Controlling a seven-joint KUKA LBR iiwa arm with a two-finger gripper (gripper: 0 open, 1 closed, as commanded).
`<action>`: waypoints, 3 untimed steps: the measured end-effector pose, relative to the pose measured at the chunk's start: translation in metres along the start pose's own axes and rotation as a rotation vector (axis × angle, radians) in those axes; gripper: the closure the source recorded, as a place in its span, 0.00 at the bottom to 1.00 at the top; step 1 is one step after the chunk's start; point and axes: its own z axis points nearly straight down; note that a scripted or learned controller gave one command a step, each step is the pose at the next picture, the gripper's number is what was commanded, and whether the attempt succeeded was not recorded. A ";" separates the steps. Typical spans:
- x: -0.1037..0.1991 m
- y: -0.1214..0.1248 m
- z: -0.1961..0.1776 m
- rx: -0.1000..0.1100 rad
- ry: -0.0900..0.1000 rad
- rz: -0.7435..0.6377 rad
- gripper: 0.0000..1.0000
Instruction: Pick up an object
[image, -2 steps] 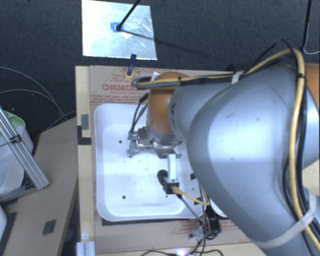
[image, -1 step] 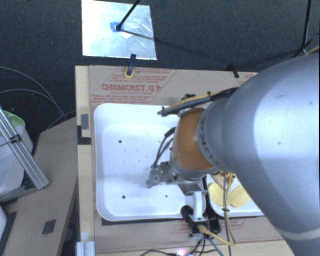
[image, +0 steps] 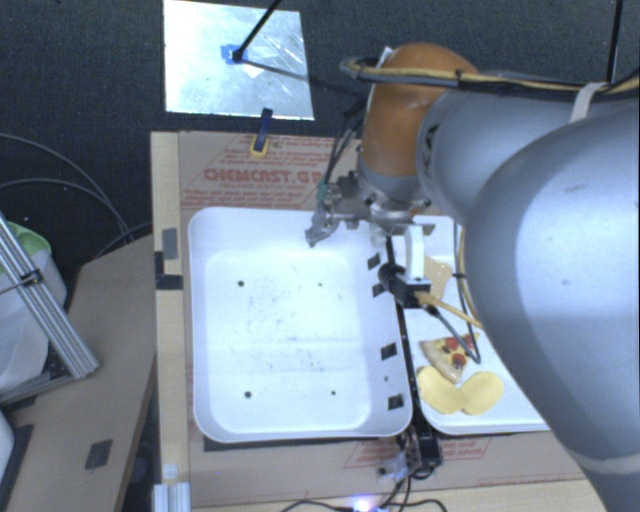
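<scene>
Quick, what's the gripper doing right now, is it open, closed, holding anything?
Gripper: over the far right corner of the left bin; whether it is open, closed or holding anything cannot be told.

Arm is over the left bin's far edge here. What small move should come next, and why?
Probably swing back toward the right bin: the gripper hangs over the left bin, while the yellow pieces and pizza-slice toy lie in the right one.

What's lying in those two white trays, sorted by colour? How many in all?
Yellow: 2, a round chip-like piece and a pale block
Tan with red spots: 1, a pizza-like wedge
Total: 3, all in the right bin; the arm may hide others.
</scene>
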 end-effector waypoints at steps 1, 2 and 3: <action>0.074 0.034 -0.045 0.012 0.005 -0.006 0.00; 0.129 -0.035 -0.147 0.014 0.008 -0.009 0.00; 0.124 -0.031 -0.151 0.018 0.001 -0.007 1.00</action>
